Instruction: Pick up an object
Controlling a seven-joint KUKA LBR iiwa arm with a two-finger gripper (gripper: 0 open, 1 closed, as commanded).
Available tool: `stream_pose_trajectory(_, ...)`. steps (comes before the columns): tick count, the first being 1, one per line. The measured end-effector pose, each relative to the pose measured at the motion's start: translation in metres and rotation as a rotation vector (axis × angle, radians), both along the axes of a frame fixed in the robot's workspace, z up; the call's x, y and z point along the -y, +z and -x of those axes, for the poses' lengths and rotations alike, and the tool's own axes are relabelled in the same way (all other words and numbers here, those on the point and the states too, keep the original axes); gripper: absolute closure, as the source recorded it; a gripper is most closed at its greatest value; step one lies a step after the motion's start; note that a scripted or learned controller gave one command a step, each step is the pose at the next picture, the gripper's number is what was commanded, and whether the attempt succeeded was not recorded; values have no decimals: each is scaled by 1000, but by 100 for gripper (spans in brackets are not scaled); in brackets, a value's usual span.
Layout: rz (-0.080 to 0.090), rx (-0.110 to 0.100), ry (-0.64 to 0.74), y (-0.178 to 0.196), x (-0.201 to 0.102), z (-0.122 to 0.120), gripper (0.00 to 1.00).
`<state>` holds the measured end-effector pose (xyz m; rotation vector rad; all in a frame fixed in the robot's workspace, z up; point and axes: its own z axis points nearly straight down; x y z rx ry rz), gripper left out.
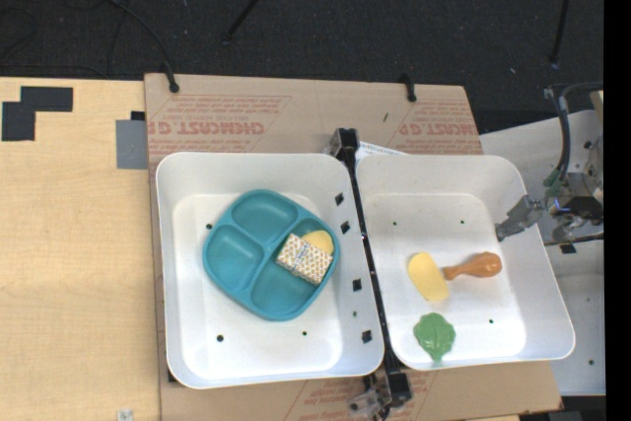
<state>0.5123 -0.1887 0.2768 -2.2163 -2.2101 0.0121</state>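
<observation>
In the left bin (187, 212) a teal plate (266, 253) carries a patterned block (304, 257); in the right bin (513, 182) lie a yellow piece (427, 276), a brown drumstick (473, 266) and a green piece (434, 334) — the claw (523, 214) rests at the right rim, its state I cannot tell

A wooden bench (69, 261) bears a cardboard sheet (296, 118) under two white bins (187, 182).

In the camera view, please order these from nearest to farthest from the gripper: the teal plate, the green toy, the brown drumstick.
Gripper sits at the right bin's right rim.
1. Brown drumstick, right bin, just left of the gripper.
2. Green toy, right bin's front edge.
3. Teal plate, left bin.
</observation>
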Motion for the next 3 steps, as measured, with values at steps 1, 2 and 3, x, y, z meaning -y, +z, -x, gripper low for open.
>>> stream_pose_trajectory(1,3,12,3,6,0,-2,0)
stream_pose_trajectory(2,0,5,2,-50,8,3,0)
stream_pose_trajectory(3,0,7,2,-112,13,1,0)
